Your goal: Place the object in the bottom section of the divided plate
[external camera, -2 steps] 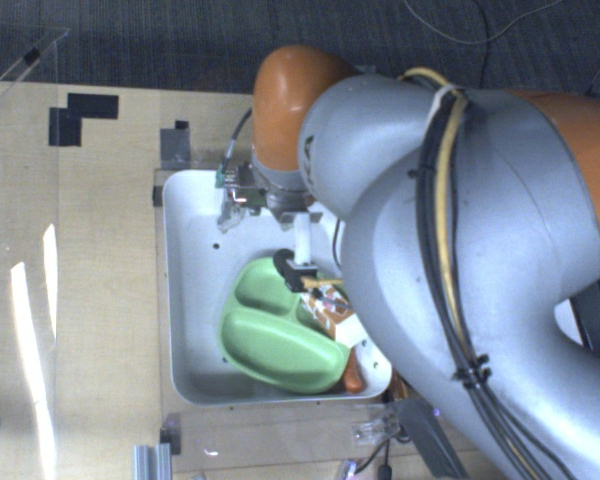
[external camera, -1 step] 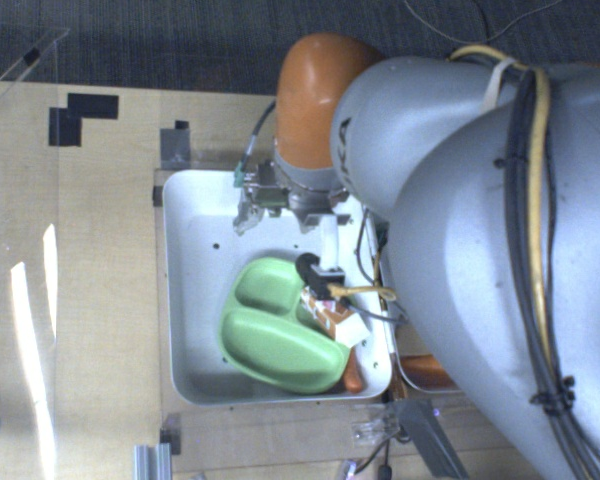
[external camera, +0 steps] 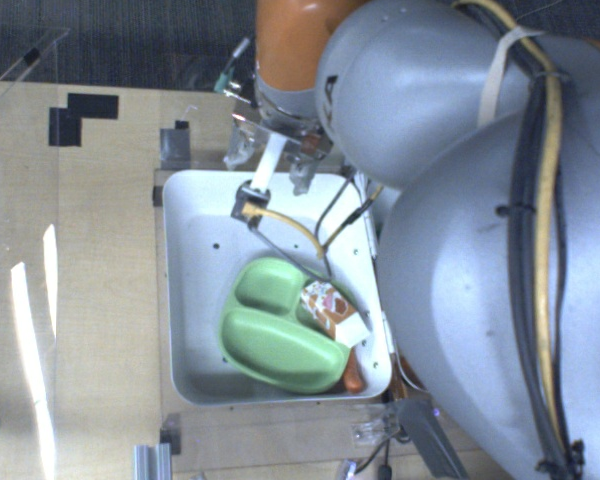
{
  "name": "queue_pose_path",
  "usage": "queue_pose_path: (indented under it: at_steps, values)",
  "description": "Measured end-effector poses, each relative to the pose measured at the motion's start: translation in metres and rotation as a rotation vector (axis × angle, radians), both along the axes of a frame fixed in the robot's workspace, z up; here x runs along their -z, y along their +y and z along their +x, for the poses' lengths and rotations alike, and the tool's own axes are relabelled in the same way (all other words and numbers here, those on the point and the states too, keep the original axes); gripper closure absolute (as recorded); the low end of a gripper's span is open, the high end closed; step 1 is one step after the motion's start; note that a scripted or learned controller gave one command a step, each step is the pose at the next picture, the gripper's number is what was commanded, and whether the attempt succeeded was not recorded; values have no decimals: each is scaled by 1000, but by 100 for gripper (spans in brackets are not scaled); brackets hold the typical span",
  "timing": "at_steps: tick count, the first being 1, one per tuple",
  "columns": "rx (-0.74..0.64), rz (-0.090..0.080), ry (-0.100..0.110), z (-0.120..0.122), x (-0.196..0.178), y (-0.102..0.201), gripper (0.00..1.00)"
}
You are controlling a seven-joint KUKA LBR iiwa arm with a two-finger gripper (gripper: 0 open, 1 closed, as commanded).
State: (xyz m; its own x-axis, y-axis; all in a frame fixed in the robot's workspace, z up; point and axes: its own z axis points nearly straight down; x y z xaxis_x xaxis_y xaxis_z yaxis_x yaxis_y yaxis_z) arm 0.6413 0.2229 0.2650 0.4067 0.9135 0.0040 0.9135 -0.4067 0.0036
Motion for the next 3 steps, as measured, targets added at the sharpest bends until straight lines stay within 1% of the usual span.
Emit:
queue_pose_path:
  at_steps: [1,3]
  values:
    - [369,3,0,22,-82,12,0]
    - [369,3,1,22,-82,12,0]
